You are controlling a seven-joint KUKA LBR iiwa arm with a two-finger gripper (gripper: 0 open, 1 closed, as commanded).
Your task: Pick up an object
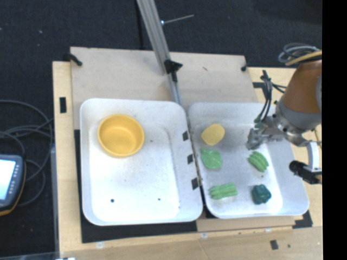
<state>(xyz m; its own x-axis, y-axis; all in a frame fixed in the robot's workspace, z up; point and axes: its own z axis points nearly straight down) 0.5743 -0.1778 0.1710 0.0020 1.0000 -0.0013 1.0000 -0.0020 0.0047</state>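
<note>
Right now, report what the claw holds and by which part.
Nothing seen held: the claw hangs above the right bin, apart from the green pieces.

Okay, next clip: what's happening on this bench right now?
A KUKA arm reaches in from the right, with its gripper low over the right bin, just above a light green ridged object. Nothing is seen between its fingers, so no pick yet. That bin also holds a yellow lump, two more green pieces and a dark teal piece. The left bin holds a yellow bowl, untouched.
</note>
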